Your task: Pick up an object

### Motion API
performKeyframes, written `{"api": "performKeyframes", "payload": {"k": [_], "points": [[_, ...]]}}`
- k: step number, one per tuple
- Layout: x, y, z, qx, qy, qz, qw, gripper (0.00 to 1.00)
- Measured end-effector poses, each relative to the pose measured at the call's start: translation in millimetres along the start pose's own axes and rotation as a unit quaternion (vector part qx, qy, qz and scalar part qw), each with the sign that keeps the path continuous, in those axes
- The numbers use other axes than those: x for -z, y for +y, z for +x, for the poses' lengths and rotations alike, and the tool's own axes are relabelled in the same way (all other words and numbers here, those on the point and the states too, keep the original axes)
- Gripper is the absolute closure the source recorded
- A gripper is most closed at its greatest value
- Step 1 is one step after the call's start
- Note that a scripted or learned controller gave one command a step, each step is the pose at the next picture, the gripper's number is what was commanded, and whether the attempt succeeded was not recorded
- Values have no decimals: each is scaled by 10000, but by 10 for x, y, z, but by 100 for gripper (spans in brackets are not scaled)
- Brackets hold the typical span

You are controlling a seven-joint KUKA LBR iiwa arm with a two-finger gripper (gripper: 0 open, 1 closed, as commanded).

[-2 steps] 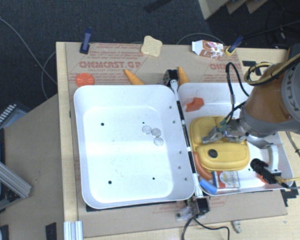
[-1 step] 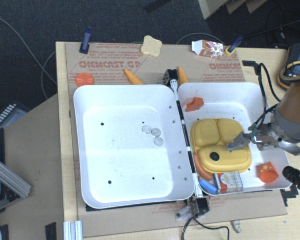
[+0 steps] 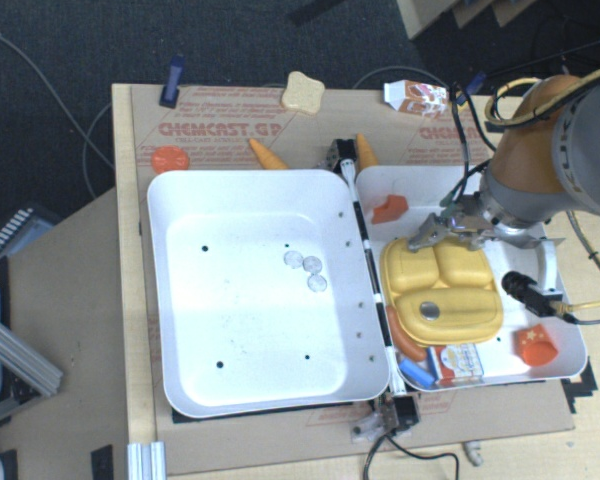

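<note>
Yellow plastic, a lumpy moulded toy (image 3: pixel 443 290), fills the middle of the right bin (image 3: pixel 570 353), and the claw (image 3: pixel 458 226) hangs just above its far edge, at the end of the grey arm (image 3: pixel 550 158). Whether the claw is parted or closed cannot be told from this angle, and nothing shows between its tips. An orange piece (image 3: pixel 388 208) lies in that bin's far-left corner, a red-orange block (image 3: pixel 536 346) near its right side. Three small clear discs (image 3: pixel 306 269) sit in the left bin (image 3: pixel 180 218). Both bins rest on the surface (image 3: pixel 130 268).
</note>
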State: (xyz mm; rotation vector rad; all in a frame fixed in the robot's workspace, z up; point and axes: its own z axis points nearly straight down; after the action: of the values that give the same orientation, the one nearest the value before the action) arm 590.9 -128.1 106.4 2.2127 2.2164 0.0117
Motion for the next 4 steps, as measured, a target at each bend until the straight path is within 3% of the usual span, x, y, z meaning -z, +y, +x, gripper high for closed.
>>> {"api": "performKeyframes", "payload": {"k": [1, 2, 3, 4], "points": [[-109, 470, 296, -2, -60, -41, 10000, 0], [1134, 257, 164, -9, 0, 41, 10000, 0], [88, 73, 286, -9, 14, 84, 10000, 0], [-105, -661, 260, 2, -39, -111, 9999, 0]]}}
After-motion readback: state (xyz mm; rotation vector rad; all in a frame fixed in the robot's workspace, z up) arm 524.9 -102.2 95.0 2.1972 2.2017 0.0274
